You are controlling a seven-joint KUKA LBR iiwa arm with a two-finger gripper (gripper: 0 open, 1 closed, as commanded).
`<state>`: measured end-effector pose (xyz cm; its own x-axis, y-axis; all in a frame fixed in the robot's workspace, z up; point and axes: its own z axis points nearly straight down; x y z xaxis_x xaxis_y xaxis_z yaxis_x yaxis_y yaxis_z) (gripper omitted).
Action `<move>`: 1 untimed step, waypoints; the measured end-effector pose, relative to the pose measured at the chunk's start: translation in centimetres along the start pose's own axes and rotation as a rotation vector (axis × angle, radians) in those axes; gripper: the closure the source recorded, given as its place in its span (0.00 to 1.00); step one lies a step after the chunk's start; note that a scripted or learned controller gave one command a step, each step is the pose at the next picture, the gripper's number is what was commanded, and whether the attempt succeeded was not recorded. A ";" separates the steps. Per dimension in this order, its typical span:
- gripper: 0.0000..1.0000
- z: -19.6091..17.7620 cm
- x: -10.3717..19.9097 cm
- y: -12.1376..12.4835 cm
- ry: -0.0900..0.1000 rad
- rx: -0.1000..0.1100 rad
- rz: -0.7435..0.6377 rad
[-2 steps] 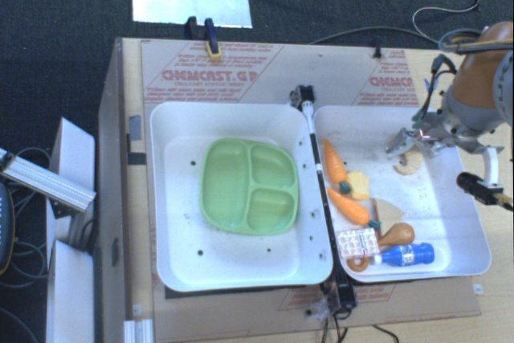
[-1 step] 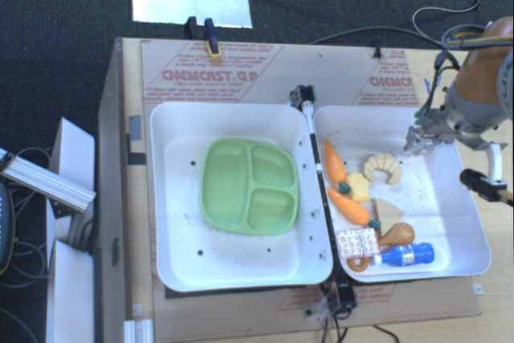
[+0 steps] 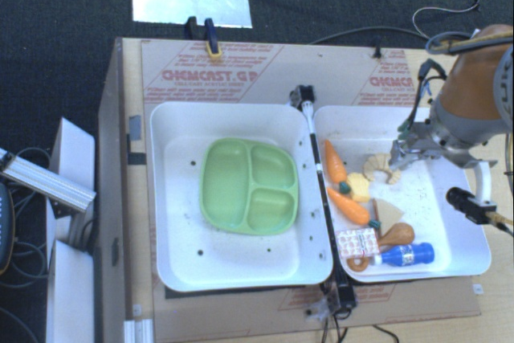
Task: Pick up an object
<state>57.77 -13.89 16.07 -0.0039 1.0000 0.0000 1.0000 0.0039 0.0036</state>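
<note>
I see the gripper (image 3: 399,154) low in the right bin (image 3: 466,241), beside a pale piece (image 3: 376,168) at its nine o'clock; nothing is lifted yet, and its grip I cannot tell.

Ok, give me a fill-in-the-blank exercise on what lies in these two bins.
1. The divided plate in the left bin is ____ in colour.
2. The right bin holds ____ carrots, one above the other.
3. The small bottle lying near the front rim is ____.
4. The gripper hovers over the ____ bin.

Missing words: green; two; blue; right
</note>
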 end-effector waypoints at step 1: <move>0.00 0.0 -0.1 -0.1 0.000 0.001 0.001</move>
<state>57.71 -13.98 16.02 -0.0027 1.0000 -0.0005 1.0000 0.0027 0.0022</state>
